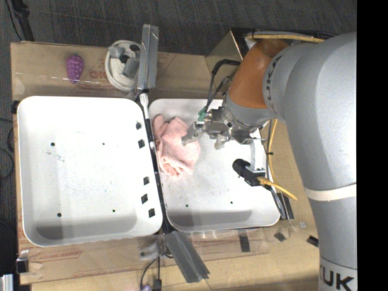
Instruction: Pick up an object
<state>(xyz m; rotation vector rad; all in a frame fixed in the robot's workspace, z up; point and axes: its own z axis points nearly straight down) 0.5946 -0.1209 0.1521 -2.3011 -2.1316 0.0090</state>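
Hovering by the pink cloth [176,145] in the right bin [212,216], the tool [205,137] shows no readable spread.

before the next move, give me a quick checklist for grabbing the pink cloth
1. Target in reach: pink cloth lies in the right bin, against its left wall. Ok.
2. Gripper near the target: it is at the cloth's right edge. Ok.
3. Cloth already held: cannot tell.
4. Cloth lying flat: bunched in folds. Not ok.
5. Other loose things touching the cloth: none seen. Ok.
6. Purple object out of the way: on the bench, outside both bins. Ok.
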